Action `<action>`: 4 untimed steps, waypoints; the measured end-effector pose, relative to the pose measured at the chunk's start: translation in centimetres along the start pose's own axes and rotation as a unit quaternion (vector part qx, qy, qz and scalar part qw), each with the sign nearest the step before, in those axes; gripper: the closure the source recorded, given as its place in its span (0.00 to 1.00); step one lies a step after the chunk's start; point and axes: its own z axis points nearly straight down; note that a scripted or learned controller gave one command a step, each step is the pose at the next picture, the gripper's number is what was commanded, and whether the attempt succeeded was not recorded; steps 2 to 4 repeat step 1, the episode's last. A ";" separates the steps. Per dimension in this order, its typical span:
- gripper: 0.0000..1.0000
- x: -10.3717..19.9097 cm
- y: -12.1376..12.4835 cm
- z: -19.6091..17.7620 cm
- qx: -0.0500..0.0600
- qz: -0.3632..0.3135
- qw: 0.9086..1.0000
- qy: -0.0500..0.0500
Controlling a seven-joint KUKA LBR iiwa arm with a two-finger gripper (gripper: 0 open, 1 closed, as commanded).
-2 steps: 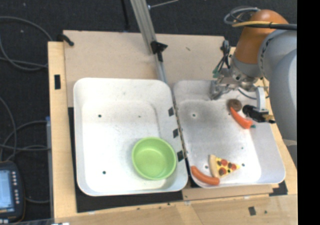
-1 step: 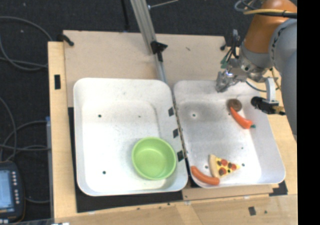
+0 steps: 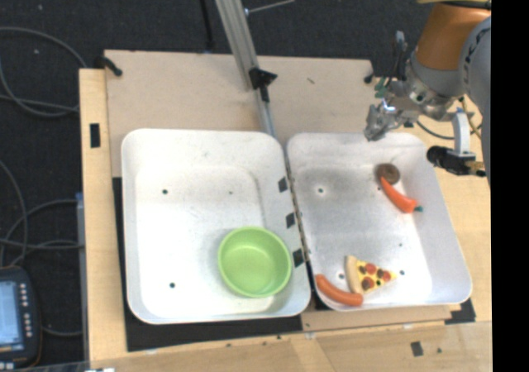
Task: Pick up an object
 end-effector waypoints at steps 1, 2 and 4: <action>1.00 -0.1 0.1 -2.8 0.001 -0.001 1.000 0.000; 1.00 -0.1 0.1 -2.8 0.001 -0.001 1.000 0.000; 1.00 -0.1 0.1 -2.8 0.001 -0.001 1.000 0.000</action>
